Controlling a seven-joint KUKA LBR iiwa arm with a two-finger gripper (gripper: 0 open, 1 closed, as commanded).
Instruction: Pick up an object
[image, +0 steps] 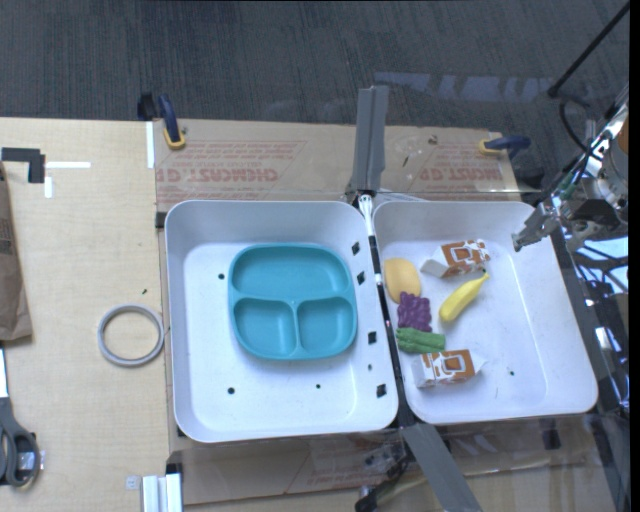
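Scissors (17, 452) cut off; hand (530, 232) indistinct.

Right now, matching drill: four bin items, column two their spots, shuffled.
Items:
1. tray
2. banana
3. grapes
4. end effector

Spots:
A. right bin, between two small cartons
B. left bin, middle
C. over right bin's upper right rim
D. right bin, near the divider, below a yellow fruit

Pairs: 1-B, 2-A, 3-D, 4-C
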